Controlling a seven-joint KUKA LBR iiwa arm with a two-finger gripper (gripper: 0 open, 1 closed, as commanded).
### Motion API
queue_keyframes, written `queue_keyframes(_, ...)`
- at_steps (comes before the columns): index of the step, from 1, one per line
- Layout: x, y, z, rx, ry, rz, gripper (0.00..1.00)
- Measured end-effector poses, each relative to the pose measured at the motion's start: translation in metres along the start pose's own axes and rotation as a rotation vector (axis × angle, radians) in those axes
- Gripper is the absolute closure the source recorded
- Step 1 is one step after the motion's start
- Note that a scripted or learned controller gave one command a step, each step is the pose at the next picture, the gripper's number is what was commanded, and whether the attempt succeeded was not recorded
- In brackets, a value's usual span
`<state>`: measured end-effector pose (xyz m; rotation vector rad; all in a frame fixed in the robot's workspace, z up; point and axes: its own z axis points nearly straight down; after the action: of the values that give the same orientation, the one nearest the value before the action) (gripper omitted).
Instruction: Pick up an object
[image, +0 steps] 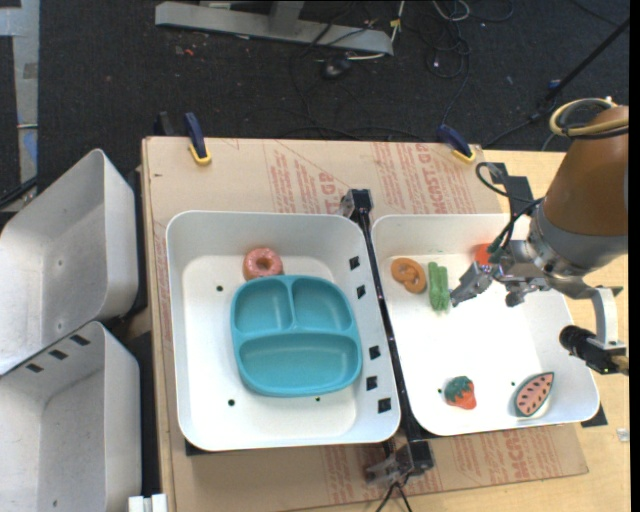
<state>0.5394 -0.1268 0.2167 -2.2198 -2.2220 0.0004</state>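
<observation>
1. Green and stick-shaped, a small toy vegetable (438, 286) lay in the right bin (560, 420), near its upper left corner, just beside the gripper (478, 282).
2. Next to it on the left sat an orange, ring-like pretzel piece (407, 273), matte and lumpy.
3. The gripper hung low over the right bin; whether its claw was released or clenched could not be told, and nothing showed between its fingers.
4. A small red object (483, 254) peeked out behind the wrist.
5. Toward the near edge lay a strawberry (460, 392) with a green cap and a watermelon slice (534, 394), flat and seeded.
6. The left bin (195, 300) held a smooth teal plastic divided tray (296, 335) and, at its far rim, a pink frosted doughnut (263, 263).
</observation>
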Motion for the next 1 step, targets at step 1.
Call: queue_keyframes(1, -0.0002, -0.0029, 0.0432, 0.003, 0.0, 0.003, 0.0)
